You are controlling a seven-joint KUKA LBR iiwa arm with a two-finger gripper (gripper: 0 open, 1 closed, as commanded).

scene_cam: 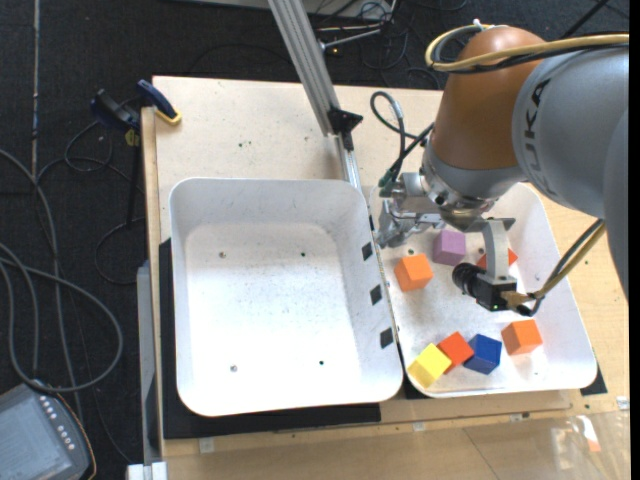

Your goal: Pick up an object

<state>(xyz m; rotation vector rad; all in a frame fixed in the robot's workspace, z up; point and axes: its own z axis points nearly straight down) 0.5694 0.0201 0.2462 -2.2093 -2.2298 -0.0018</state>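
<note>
Orange block (413, 271) lies beside the purple block (451, 245) in the cluttered bin (565, 313), just under the end effector (400, 224), whose opening cannot be told; descending near the bin wall risks nudging it aside.

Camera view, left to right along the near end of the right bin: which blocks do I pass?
yellow block → red-orange block → blue block → orange block

Pale bench (250, 118), left bin (270, 298) beside right bin (565, 353), blue-yellow clamp (150, 103) at its corner
</note>
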